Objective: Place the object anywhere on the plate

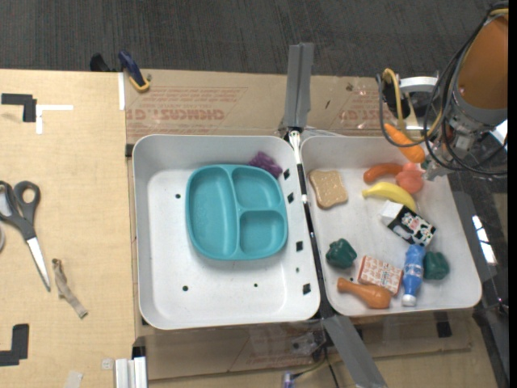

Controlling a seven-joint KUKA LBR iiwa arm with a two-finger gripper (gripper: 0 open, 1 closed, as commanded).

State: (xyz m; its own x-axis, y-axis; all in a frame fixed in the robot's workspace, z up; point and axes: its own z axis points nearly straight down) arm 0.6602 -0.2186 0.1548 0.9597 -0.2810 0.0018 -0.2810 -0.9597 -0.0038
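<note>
gripper (pixel 428 162) half hidden by cables, jaws can't tell; teal plate (pixel 238 212) in left bin.

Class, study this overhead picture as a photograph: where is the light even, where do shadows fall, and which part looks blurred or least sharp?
In the camera view, light is even and soft across both bins; the teal plate casts a faint shadow on the left bin, with no strong glare. The toys in the right bin look fairly sharp, while the arm's orange band at the right edge looks soft.
</note>
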